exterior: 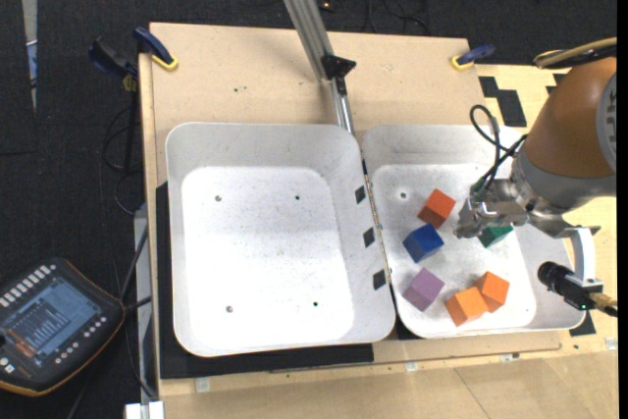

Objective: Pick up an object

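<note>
Green block (497, 235) right beside jaws (479, 221).

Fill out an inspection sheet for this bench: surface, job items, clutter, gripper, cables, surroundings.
Surface: wooden bench bearing a left bin and a right bin, side by side.
Job's things: in the right bin, orange cube, blue cube, purple cube, two more orange blocks touching, green object under the gripper.
Clutter: nothing seen.
Gripper: gripper low over the right bin; jaw state unclear.
Cables: black cable looping by the wrist.
Surroundings: teach pendant on the floor, blue clamps at the bench corners.
</note>
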`<state>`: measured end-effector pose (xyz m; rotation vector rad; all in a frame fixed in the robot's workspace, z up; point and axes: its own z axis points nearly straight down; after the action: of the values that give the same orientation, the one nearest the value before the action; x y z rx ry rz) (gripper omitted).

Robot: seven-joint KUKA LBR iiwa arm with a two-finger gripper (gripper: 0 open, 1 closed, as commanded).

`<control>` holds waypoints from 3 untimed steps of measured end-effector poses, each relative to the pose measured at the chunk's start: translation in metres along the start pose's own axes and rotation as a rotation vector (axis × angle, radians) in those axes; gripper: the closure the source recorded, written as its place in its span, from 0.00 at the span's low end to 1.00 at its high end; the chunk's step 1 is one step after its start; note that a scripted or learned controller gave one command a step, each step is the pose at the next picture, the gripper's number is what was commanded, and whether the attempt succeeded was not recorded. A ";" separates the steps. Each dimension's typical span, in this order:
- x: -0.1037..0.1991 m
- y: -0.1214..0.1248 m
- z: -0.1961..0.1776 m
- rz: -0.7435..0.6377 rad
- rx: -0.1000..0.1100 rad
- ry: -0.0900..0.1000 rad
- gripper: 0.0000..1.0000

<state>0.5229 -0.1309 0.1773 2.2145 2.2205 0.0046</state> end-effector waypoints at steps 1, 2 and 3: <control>0.005 0.001 -0.062 -0.001 -0.002 0.000 1.00; 0.005 0.002 -0.109 -0.001 0.002 0.000 1.00; 0.054 0.015 -0.093 -0.005 0.008 0.003 1.00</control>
<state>0.5376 -0.0770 0.2705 2.2145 2.2314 -0.0006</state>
